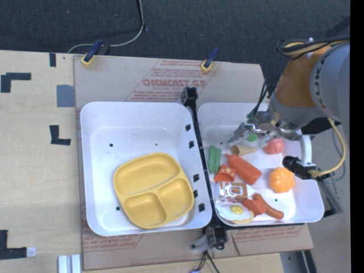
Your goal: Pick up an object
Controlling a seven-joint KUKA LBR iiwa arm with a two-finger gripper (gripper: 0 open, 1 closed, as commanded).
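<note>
The right bin (222,115) holds several toy foods. There is a green pod (214,158), a long red-orange pepper (245,169), a pink piece (274,147), an orange pumpkin-like piece (282,180), a fried egg (234,212), a red sausage (266,206) and a small tan piece (245,149). My gripper (248,133) hangs low over the back of this bin, just above the tan piece and left of the pink piece. I see nothing held in it.
The left bin (96,124) holds a yellow divided plate (153,189). A black divider (196,147) runs between the bins. The grey and orange arm (304,84) fills the right bin's far right corner. A black cable (307,169) loops near the pumpkin-like piece.
</note>
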